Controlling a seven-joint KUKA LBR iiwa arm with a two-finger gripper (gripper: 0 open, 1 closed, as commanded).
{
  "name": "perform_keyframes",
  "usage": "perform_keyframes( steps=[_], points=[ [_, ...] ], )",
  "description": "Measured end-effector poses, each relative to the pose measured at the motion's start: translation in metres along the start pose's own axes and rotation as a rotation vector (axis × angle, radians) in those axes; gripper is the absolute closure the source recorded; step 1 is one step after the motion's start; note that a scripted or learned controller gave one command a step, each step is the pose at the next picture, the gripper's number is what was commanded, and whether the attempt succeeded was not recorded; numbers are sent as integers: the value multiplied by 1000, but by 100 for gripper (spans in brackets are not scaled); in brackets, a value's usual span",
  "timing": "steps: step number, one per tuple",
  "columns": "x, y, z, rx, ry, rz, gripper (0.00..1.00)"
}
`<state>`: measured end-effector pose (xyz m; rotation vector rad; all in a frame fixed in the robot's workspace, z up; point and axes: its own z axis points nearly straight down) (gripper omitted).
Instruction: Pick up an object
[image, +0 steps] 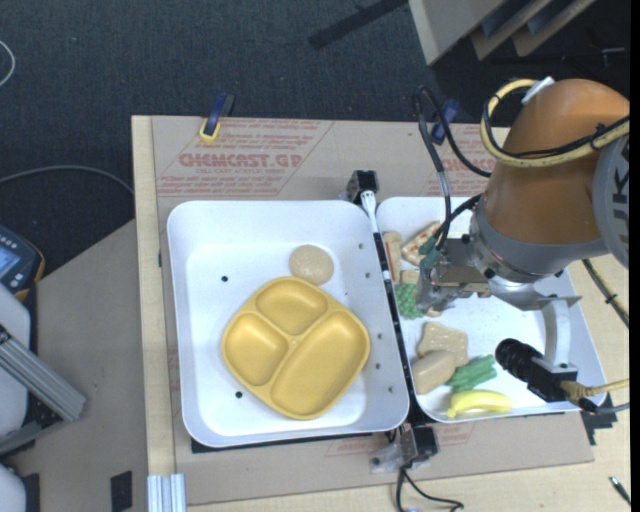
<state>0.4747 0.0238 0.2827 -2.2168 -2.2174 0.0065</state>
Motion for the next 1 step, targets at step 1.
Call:
perform_keyframes(
  steps=[1],
  points=[
    [0, 5, -9, -7, -1, -1, 100]
  ],
)
